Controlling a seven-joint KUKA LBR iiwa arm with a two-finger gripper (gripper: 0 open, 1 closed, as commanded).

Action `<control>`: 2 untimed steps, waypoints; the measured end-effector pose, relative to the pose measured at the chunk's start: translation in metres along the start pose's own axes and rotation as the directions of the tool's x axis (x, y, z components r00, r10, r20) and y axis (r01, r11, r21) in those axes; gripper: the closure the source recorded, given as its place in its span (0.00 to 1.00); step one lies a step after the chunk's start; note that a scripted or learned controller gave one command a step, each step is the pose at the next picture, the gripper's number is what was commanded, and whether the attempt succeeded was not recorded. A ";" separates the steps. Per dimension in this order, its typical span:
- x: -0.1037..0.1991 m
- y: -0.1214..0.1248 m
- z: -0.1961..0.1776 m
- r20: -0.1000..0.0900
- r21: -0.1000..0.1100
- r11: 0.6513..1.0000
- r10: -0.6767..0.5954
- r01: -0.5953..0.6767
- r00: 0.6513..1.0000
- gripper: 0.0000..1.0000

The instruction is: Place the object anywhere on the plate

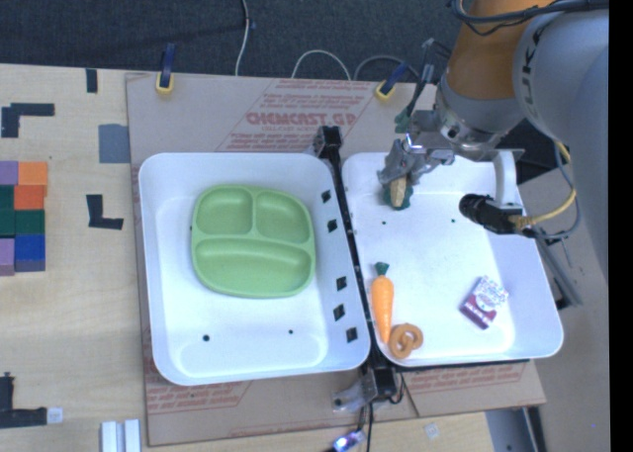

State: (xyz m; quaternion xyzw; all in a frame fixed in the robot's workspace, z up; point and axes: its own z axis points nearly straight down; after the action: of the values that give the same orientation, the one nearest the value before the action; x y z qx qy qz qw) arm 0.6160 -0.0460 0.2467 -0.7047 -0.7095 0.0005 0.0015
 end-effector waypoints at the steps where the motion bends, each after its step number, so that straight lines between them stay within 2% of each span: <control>1: 0.055 0.008 0.017 0.000 0.002 1.000 0.000 0.000 1.000 1.00; 2: 0.113 0.003 0.025 0.000 0.002 1.000 0.000 0.000 1.000 1.00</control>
State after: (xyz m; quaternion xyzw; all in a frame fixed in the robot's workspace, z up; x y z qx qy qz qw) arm 0.6183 0.0674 0.2222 -0.7047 -0.7095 0.0012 0.0022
